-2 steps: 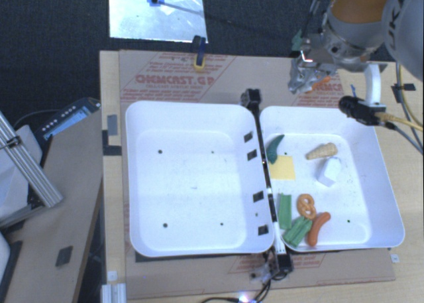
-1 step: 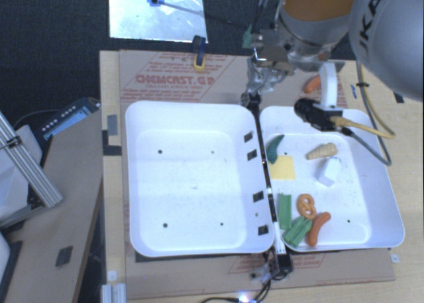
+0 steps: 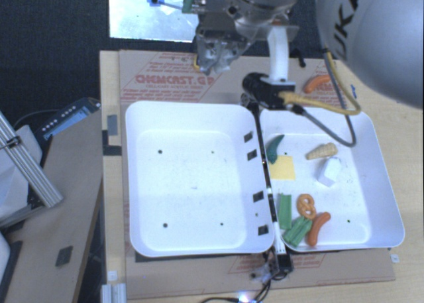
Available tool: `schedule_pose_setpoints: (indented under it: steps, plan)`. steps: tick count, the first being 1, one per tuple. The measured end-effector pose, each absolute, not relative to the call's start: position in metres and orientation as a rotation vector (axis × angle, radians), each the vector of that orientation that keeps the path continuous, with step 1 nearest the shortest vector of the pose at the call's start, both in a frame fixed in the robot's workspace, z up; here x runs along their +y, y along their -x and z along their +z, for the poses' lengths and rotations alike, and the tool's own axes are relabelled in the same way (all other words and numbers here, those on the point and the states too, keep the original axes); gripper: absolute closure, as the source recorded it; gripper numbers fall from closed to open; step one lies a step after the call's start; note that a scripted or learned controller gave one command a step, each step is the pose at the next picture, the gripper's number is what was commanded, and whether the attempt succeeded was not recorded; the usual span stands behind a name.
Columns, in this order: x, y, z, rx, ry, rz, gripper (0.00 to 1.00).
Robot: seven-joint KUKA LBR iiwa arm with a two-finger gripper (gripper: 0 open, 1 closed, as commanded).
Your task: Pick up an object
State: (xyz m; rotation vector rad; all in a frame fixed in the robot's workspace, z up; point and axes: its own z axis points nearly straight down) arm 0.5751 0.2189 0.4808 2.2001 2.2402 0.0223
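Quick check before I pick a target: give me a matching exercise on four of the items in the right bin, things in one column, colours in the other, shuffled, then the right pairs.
Things:
1. flat square
2. block
3. pretzel
4. curved pepper-like piece

Colours:
A. dark green
B. orange
C. yellow
D. white

Pairs: 1-C, 2-D, 3-B, 4-A

All four lie in the right bin.
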Motion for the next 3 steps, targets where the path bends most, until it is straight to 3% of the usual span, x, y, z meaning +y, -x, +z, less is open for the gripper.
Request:
schedule_pose_setpoints:
  steps: [1, 3]
  plan:
    - [0.235, -0.581, 0.489, 2.228, -2.214, 0.007, 1.0]
    - [0.233, -0.624, 0.522, 2.221, -2.218, 0.007, 1.0]
